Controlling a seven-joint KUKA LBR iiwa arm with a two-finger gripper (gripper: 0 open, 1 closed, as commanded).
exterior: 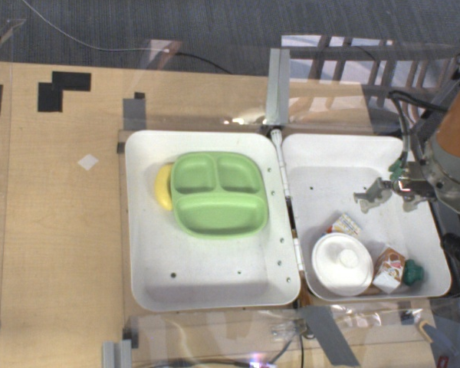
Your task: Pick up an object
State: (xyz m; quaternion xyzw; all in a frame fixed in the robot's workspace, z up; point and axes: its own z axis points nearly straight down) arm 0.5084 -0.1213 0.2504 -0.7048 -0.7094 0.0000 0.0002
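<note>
Pale wooden counter (61, 228) bearing two shallow white bins side by side, seen from above at a slant. Left bin (207, 282): green divided plate (218, 194) near the middle, with a yellow object (162, 188) tucked partly under its left rim. Right bin (322, 167): hand (379, 194) hanging over the middle of the floor, closer to the right wall, carried by the arm (452, 144) entering across that wall; parted or closed, cannot be told from this angle.

Likeliest target: small packet (345, 225), lying flat on the bin floor just toward the near edge and slightly leftward of the hand, apart from it. Pale wrapper with orange and dark print, long axis running roughly from far-left to near-right, near end just beside the white round bowl (342, 262); touching or not, unclear.

Further candidates along the near edge: small carton (389, 271) just right of the bowl, and a green item (415, 273) beside it in the near right corner.

Judged requirement for the coming move: short shift toward the near left, then descent, clear of the bowl rim
</note>
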